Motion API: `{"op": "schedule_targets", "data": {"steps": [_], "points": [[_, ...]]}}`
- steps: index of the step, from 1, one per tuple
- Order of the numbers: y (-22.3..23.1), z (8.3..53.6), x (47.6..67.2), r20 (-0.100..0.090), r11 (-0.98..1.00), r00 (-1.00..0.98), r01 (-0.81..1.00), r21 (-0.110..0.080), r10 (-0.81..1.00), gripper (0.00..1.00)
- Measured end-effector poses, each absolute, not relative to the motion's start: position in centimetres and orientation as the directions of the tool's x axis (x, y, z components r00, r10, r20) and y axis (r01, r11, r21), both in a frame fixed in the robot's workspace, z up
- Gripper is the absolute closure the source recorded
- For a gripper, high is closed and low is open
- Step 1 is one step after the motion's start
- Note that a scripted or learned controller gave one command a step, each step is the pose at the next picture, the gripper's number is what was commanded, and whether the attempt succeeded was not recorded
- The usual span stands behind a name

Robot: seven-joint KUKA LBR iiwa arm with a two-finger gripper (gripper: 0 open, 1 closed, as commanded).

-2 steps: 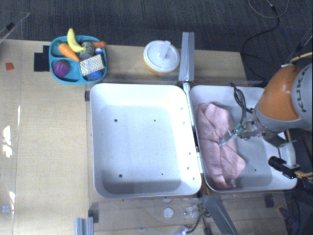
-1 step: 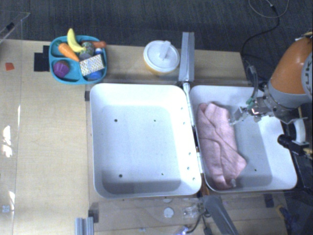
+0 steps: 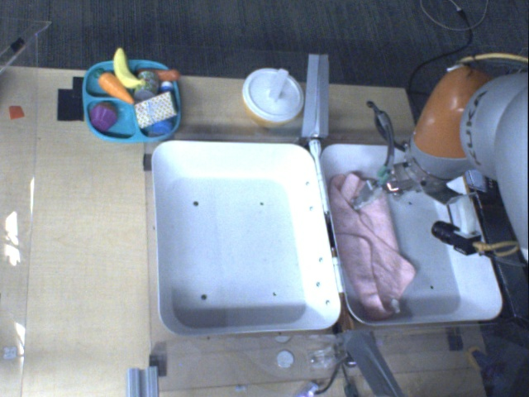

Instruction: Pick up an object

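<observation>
Two white bins, one pink towel, one blue tray of toy food, one lidded cup.

You see the wooden bench carrying two white bins at centre, a blue tray upper left, and a lidded cup top centre.

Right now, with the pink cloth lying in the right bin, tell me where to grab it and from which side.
Take the pink cloth at its bunched upper end near the hand, coming straight down from above. It lies flat and long against the right bin's left wall, so only raised folds probably offer a pinch; the wall blocks a side approach.
</observation>
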State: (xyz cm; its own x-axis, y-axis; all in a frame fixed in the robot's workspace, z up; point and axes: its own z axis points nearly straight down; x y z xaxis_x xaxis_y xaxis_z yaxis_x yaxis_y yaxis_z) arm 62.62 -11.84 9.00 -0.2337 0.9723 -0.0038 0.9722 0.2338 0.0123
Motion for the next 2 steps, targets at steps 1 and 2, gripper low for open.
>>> {"op": "schedule_targets", "data": {"steps": [1,2], "points": [[-11.3,9.0,62.1,-0.006,0.267,-0.267,0.964,0.014,0.964,0.00],[-11.1,10.4,62.4,-0.008,0.271,-0.271,0.962,0.023,0.963,1.00]]}}
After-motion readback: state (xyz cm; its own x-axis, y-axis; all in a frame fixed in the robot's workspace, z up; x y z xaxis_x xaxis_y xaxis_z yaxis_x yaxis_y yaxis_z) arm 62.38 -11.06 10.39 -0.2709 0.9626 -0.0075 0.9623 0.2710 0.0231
